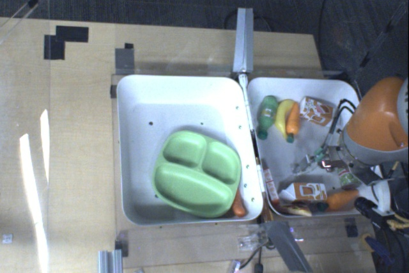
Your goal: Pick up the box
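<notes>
Camera view shows two white bins side by side on the counter [77,156], and the box [317,110] lies in the right bin [281,166], up near its far right corner, flat on its broad face and a little askew. It looks like a small drink carton, brown and white: probably light, with stiff card walls that would dent under a hard squeeze and a slick printed skin, so a grip across its two narrow long sides, closing gently, seems the safest hold. A second carton [309,191] of the same kind lies near the bin's front wall, with an orange carrot [340,199] touching its right end and something dark just below it. To the left of the far box sit a green bottle [266,113], a banana [282,117] and a small carrot [293,121], packed together; the carrot's side is just beside the box, which leaves little room for a finger there. The arm [377,121], with its orange band, hangs over the bin's right edge and hides that corner. The pincer [323,160] hovers low in the middle of the bin, between the two cartons and apart from both; whether it is apart or together I cannot tell, since thin metal parts and cable blur together there. The left bin [134,137] holds a green divided tray [198,174], face down, with an orange thing peeping out at its right front edge.
</notes>
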`<state>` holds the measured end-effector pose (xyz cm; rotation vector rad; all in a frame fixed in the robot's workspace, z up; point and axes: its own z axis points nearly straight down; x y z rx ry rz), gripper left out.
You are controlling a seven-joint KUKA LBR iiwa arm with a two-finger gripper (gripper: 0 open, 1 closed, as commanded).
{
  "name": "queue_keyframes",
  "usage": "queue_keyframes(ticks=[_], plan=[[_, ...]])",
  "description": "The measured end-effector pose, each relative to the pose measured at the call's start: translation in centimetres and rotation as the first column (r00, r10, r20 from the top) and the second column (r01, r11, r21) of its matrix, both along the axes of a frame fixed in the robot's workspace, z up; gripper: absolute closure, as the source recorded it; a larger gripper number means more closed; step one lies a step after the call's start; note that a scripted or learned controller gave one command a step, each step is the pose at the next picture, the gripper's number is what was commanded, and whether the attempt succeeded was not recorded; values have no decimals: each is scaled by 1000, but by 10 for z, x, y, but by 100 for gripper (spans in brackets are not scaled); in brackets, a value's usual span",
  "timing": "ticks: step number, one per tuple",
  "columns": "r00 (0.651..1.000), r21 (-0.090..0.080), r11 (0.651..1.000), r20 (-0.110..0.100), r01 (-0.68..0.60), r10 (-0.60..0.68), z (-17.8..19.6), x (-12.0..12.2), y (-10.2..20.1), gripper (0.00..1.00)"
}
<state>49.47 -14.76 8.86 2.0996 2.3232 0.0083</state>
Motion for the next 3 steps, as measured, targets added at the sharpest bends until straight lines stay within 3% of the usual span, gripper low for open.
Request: queue_keyframes(ticks=[1,2,3], plan=[[999,2,999,-5,47,-47,60,16,-15,0],[995,-1,995,2,-104,104,0,-4,15,0],[995,-1,995,1,-104,104,0,-4,15,0]])
